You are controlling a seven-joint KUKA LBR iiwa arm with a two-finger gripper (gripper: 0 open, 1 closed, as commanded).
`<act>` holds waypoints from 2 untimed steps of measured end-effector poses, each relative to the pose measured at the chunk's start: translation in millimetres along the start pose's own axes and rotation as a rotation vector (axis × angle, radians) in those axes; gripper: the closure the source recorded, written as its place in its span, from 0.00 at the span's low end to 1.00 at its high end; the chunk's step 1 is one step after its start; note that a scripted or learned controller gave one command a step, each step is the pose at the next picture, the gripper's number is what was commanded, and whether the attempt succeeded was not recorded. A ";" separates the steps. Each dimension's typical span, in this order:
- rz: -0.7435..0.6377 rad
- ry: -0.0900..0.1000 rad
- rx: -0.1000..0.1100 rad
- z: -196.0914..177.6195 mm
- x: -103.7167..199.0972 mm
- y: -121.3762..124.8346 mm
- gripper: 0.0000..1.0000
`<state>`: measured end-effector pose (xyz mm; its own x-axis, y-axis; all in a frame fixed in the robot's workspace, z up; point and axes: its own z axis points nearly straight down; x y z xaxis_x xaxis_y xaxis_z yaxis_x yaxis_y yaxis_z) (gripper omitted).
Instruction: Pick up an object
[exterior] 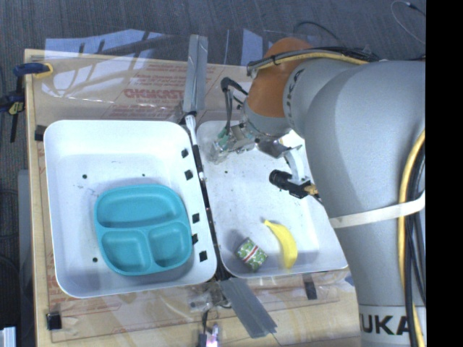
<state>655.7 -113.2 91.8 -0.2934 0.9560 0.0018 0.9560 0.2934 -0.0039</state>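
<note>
Camera view: grey arm [362, 157] bent over the right bin [318, 262], pincer [226, 144] low at that bin's far-left corner.

Largest first: the arm fills the right side, its orange band [271, 78] above the wrist, which tips down toward the corner; whether the pincer is spread or closed cannot be told, and nothing is seen in it. On the bench [108, 85], the left bin [65, 157] carries a teal divided tray [143, 228]. Near the right bin's front edge lie a banana [283, 241] and, just beside it, a small green-and-red packet [251, 254].
</note>
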 end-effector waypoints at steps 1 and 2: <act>-0.016 0.001 0.001 0.3 6.4 0.7 1.00; -0.021 -0.002 -0.004 -0.9 -1.5 1.2 1.00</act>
<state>657.3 -114.3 92.6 -0.3131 0.9497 -0.0005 0.9497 0.3131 -0.0002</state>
